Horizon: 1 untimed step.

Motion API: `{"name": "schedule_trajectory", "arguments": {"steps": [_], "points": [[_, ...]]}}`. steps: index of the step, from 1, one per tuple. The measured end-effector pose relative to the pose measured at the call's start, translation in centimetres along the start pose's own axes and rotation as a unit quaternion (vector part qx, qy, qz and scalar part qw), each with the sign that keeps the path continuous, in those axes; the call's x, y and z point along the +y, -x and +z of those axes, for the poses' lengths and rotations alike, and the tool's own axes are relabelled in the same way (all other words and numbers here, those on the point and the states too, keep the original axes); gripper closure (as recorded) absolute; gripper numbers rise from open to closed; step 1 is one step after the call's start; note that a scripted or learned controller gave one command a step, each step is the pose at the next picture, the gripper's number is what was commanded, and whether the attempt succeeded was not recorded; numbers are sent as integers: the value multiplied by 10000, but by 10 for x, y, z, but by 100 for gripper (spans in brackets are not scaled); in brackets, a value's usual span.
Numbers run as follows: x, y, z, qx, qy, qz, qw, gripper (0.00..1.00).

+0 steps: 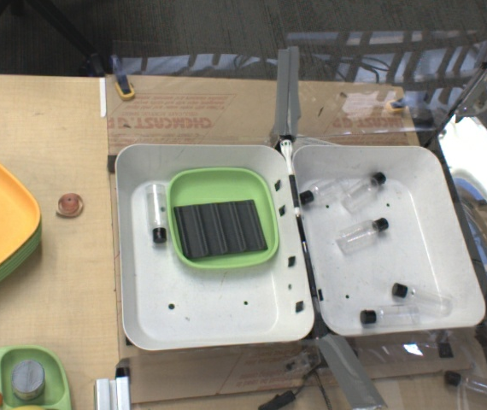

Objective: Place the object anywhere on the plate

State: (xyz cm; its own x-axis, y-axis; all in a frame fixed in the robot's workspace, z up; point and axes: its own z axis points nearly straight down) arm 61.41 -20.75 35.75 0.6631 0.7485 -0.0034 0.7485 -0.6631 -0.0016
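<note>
L bin (141,314) held a green plate (265,186), squarish w/ rounded corners, in its upper half. A black ribbed slab (222,229) lay flat on the plate, covering most of its floor. A clear vial w/ black cap (156,213) lay on the bin floor just beside the plate's left rim, cap end toward the near side, not on the plate.

R bin (431,186) had five more clear capped vials scattered apart: two near the upper middle (363,190) (320,193), one at centre (359,236), two near the lower edge (419,297) (389,316).

Both bins sat on a cardboard sheet (226,114) on the wooden bench (38,126). Off to the left: a stack of orange plates (0,220), a small red-brown knob (70,204) and, at the bottom corner, a green compartment tray (8,366). A yellow clamp (124,88) sat at the cardboard's upper left corner.
</note>
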Motion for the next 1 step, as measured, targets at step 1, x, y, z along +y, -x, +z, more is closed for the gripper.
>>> {"name": "schedule_trajectory", "arguments": {"steps": [1], "points": [[28,-25,-83,-1,-4,382,9993,0]]}}
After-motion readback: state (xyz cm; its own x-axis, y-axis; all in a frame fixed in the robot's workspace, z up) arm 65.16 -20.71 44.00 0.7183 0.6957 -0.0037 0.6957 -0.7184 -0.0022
